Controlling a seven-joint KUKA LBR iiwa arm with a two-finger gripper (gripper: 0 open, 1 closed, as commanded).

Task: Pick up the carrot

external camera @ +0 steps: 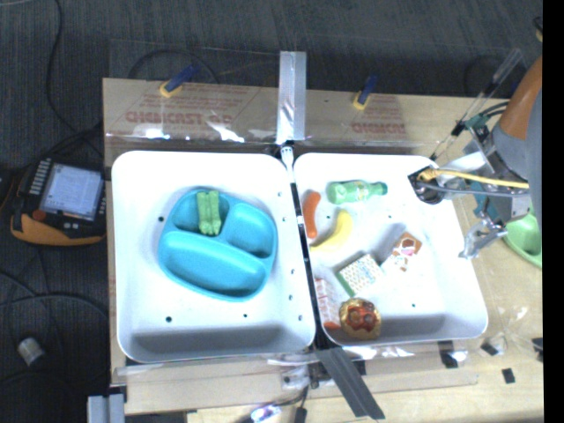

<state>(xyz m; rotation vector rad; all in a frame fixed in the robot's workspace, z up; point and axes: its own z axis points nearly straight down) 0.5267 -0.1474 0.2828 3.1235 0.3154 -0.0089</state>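
Camera view: looks down at a slant on the tabletop [423, 117].
End effector [480, 234]: metal-grey, hanging at the right rim of the right bin [441, 307]; I cannot tell whether it is apart or together, and nothing shows clamped in it.
Progress: judged as barely begun. The carrot is ungrasped, so the reach across the right bin, the descent, the closing and the lift all seem left to do.
Small carton [406, 252]: printed card, boxy, tilted, in the middle of the right bin and the thing nearest the end effector.
Box [359, 273]: flat, green-and-white card, lying askew in the right bin's middle, toward its front.
Round thing [359, 316]: red and gold, glossy, at the right bin's front-left corner.
Green bottle [355, 190]: translucent plastic, lying on its side near the right bin's back wall.
Banana [335, 230]: yellow, smooth, curved, in the right bin's left half.
Carrot [310, 212]: orange, slim, tapered, matte; it lies lengthwise along the right bin's left wall, just beside the banana and possibly touching it.
Grasp judgement: the wall and the banana crowd the carrot on both sides.
Left bin [141, 307]: white, shallow, smooth, touching the right bin's left side.
Blue plate [211, 267]: divided plastic in the left bin, with green stalks [209, 211] in one compartment.
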